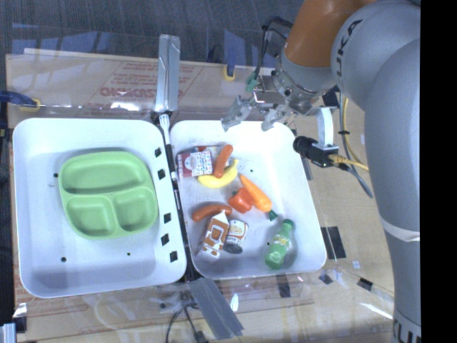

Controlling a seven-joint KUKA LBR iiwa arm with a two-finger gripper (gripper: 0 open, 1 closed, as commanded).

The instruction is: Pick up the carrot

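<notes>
You see a tan surface (335, 277) under a dark floor strip, bearing two white bins. Left bin (36, 213): one green divided plate (107, 191). Right bin (303, 220): one carrot (255, 192), one banana (218, 178), two sausages, one green bottle (279, 244), some small cartons. The jaws (251, 118) are spread with nothing between them, hovering at the bin's far rim. The carrot lies mid-bin, well apart from them.

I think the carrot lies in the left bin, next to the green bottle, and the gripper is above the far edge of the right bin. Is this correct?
Not quite: the carrot lies in the right bin, not the left. The camera view shows it among the toy foods there, with the green bottle close by. The left bin carries the green divided plate. The gripper is indeed above the right bin's far edge.
</notes>
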